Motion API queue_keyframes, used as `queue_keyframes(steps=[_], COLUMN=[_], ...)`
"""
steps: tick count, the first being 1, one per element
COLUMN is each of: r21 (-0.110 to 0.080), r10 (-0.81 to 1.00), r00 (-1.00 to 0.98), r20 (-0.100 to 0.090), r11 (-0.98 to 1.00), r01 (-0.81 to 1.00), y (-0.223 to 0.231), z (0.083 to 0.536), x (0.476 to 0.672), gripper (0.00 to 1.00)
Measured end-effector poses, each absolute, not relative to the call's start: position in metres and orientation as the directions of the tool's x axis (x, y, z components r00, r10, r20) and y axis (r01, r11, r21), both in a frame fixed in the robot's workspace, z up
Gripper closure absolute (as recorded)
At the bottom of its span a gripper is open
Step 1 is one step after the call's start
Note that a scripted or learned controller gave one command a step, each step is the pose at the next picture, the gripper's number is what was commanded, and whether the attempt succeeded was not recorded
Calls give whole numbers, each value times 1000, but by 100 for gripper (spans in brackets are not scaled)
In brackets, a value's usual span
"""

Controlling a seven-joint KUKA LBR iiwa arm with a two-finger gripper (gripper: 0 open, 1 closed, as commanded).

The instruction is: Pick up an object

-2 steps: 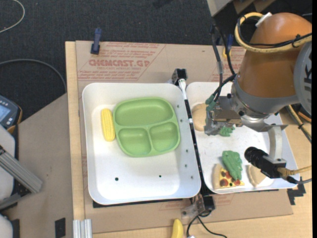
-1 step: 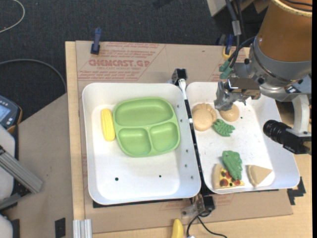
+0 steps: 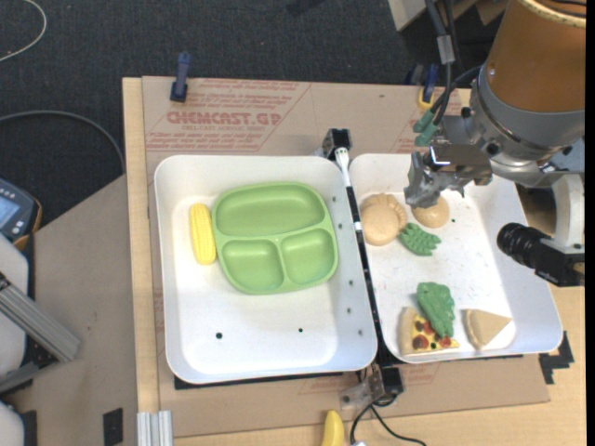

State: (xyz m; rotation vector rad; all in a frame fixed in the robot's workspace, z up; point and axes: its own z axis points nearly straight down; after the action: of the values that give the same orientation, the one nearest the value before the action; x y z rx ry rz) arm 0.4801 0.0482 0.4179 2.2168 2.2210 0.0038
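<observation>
The tool [image 3: 426, 193] hangs low over the right bin [image 3: 521, 291], just above a small tan bun [image 3: 432, 216]; whether it is apart or together cannot be told. Left of that bun lie a larger tan bun [image 3: 381, 221] and a green leaf [image 3: 419, 240].

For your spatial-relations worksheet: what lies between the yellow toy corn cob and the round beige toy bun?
In the camera view, the green three-compartment plastic plate and the bins' adjoining white rims lie between the yellow toy corn cob and the round beige toy bun.
</observation>
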Motion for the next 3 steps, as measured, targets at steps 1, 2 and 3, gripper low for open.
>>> queue_keyframes(steps=[1, 2, 3], r21=[7, 1, -4], r10=[1000, 1000, 1000], r00=[-2, 3, -1], r20=[-1, 1, 1], r11=[2, -3, 1], r01=[1000, 1000, 1000], y=[48, 18, 30], z=[428, 299, 323], x=[481, 530, 478], gripper=[100, 100, 100])
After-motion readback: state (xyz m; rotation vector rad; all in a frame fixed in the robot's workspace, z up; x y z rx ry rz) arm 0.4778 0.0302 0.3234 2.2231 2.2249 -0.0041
